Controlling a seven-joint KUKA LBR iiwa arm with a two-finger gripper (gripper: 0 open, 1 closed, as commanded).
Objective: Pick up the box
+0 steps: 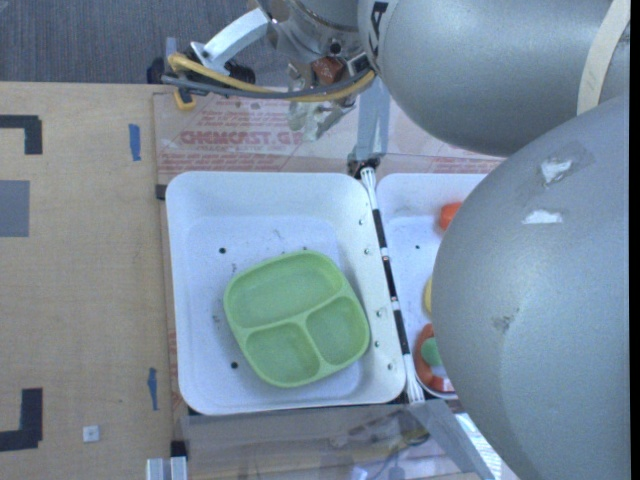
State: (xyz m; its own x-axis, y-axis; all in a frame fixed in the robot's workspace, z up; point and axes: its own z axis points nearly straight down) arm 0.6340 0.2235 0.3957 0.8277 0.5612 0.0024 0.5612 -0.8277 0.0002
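- You see the grey arm [520, 268] filling the right side of the frame, its orange band at the top centre.
- The hand [318, 118] sits near the top centre, above the upper edge of the left bin, over a clear sheet with red lettering [240, 136]; you cannot tell how it is set.
- Yellow cables [215, 76] loop out from the wrist toward the upper left.
- The left bin [200, 218] lies in the middle of the frame and holds a green divided plate [295, 318], lying flat in its lower half.
- The right bin [410, 203] is mostly covered by the arm; an orange item [449, 215] and a red and green item [430, 363] peek out at the arm's edge.
- You cannot make out the box; it may lie under the arm.
- The wooden desk [80, 268] at the left carries black marks and bits of blue tape [134, 141].
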